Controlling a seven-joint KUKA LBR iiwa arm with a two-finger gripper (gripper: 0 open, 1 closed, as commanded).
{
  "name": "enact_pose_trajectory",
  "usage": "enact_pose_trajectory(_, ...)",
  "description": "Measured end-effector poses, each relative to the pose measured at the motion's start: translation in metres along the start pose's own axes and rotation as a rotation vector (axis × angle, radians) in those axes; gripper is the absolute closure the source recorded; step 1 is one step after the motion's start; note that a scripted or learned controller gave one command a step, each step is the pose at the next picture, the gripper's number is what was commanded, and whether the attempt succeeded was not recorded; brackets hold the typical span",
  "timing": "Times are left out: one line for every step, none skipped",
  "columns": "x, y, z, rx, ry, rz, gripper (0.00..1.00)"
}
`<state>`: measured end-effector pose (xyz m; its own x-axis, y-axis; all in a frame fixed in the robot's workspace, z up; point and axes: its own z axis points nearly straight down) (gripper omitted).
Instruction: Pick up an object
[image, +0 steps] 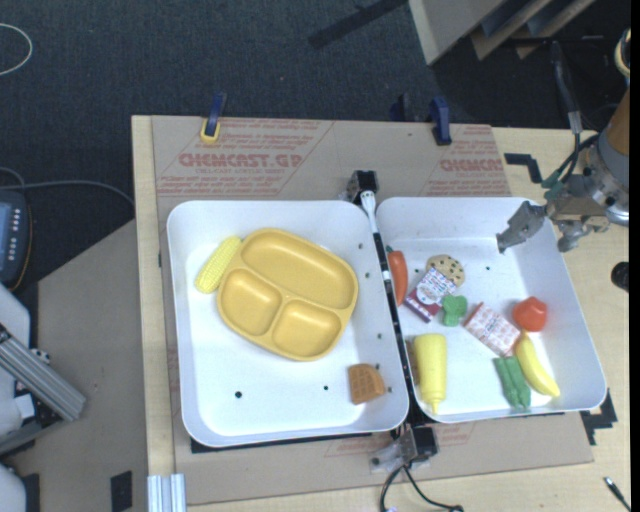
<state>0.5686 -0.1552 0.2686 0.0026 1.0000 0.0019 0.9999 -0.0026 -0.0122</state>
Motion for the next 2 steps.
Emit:
enact_pose_trajectory(0.0,0.002,-0.007,-0.013,-0.002,-0.003,0.0)
enact_pose_trajectory(0.001,0.003,0.057,-0.006,0.0,-0.002,0.0)
